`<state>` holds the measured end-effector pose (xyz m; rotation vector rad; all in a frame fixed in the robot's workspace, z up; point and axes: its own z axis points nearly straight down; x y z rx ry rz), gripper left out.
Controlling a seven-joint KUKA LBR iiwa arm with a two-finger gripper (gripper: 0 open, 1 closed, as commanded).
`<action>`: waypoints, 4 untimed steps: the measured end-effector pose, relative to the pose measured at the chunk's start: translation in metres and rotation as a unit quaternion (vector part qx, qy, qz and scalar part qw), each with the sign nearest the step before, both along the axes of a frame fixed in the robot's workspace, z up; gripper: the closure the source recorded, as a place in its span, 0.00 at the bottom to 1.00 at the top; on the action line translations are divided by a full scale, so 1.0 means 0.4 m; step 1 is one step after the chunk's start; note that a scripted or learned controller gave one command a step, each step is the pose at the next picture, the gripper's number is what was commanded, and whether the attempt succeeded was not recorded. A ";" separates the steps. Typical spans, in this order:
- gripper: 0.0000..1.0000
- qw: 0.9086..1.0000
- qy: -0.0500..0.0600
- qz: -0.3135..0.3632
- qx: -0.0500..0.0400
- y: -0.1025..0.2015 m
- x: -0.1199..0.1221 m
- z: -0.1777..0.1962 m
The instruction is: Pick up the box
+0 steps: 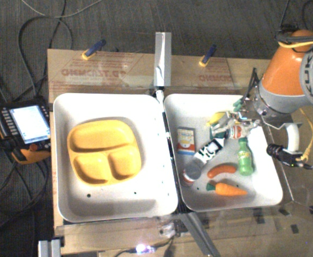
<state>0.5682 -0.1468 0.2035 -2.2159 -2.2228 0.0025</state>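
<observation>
Small red-white box (186, 141), flat, right bin's left side

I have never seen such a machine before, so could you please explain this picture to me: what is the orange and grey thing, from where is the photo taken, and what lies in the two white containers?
The photo comes from one fixed camera above a bench, looking down at a slant. The orange and grey thing at the right is a robot arm; a program moves it. Its grasping part, the end effector, is over the upper part of the right bin. Whether it grips anything is too unclear to tell.

The left bin holds a yellow tray with three compartments.

The right bin holds a small box standing near its left wall, which is the thing to pick up. Beside it are a black and white carton, a green bottle, a red-orange sausage-like toy and a toy carrot. The box lies apart from the end effector, untouched.

A tablet-like controller lies on the floor at the left.
</observation>
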 end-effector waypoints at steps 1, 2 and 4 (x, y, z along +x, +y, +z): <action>0.00 1.000 -0.006 -0.008 -0.001 0.093 0.028 -0.241; 0.00 1.000 0.001 0.018 0.000 0.030 -0.215 -0.226; 0.00 0.998 -0.008 -0.064 -0.003 0.093 0.004 -0.283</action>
